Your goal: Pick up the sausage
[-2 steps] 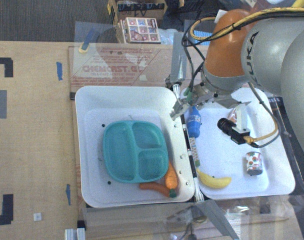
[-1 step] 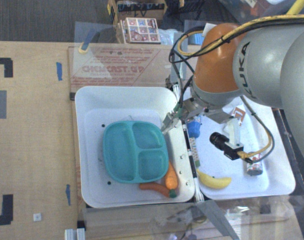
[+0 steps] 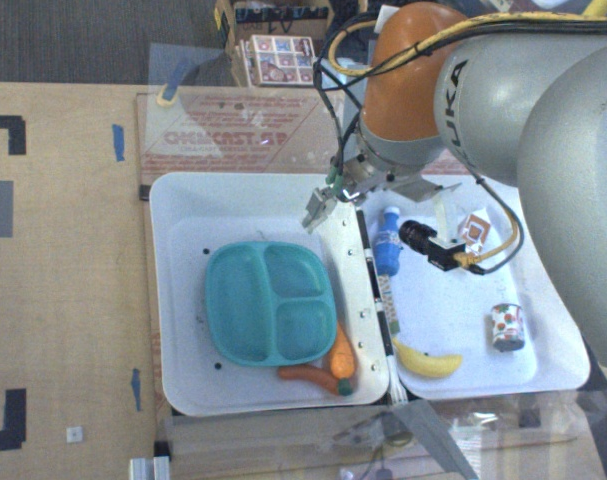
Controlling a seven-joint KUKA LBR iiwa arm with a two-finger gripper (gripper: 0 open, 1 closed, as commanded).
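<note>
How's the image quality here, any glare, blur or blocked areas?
Camera view: even overhead light, soft shadows, and no strong glare on the white bins. The tray, sausage and banana are sharp. The arm is close to the lens, looks slightly soft and blocks the upper right. The tool is small and hard to read.

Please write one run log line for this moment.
gripper: above left bin's back edge | sausage: in left bin, beside carrot | grasp: not yet
</note>
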